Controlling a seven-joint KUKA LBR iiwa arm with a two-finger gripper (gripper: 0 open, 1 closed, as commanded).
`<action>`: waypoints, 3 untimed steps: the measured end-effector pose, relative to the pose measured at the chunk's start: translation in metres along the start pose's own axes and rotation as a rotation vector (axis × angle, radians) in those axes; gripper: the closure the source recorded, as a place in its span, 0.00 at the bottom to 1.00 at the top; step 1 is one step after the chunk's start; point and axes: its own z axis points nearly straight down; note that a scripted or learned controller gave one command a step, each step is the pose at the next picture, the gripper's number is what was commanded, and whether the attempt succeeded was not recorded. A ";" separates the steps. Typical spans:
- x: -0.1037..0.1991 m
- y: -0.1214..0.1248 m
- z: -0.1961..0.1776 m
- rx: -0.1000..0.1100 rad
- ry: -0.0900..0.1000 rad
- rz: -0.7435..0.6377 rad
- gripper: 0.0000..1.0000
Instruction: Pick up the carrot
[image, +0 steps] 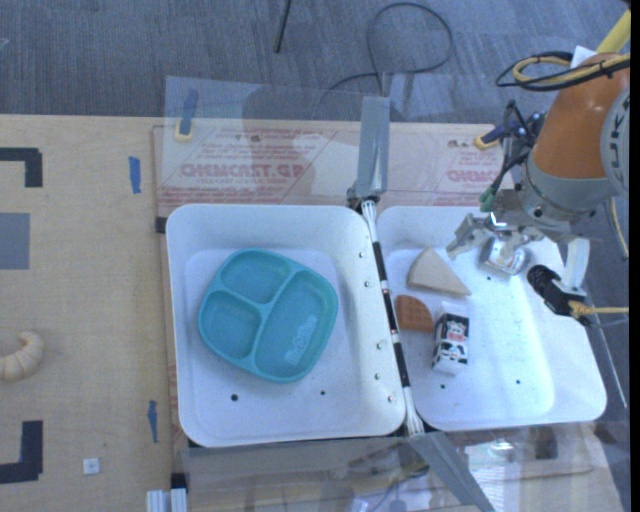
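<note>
The scene is lit evenly and brightly from overhead, with a cool, slightly washed-out cast. Both white bins (268, 228) beside the pincer (497, 243) are rendered near overexposure, so their surface texture is largely lost. Only soft, short shadows are seen, cast close beneath the pincer and under the teal plate (267, 314) well to its left. Faint glare is carried by the clear sheet (250, 160) beyond the bins. Overall sharpness is moderate; fine detail is softened, and the orange band (590, 115) above the pincer appears slightly blurred.
</note>
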 end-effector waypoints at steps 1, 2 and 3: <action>0.031 -0.020 0.060 -0.001 0.000 -0.438 0.00; -0.035 0.024 0.060 -0.004 -0.003 -0.456 0.00; 0.006 -0.046 0.098 -0.010 -0.006 -0.814 0.00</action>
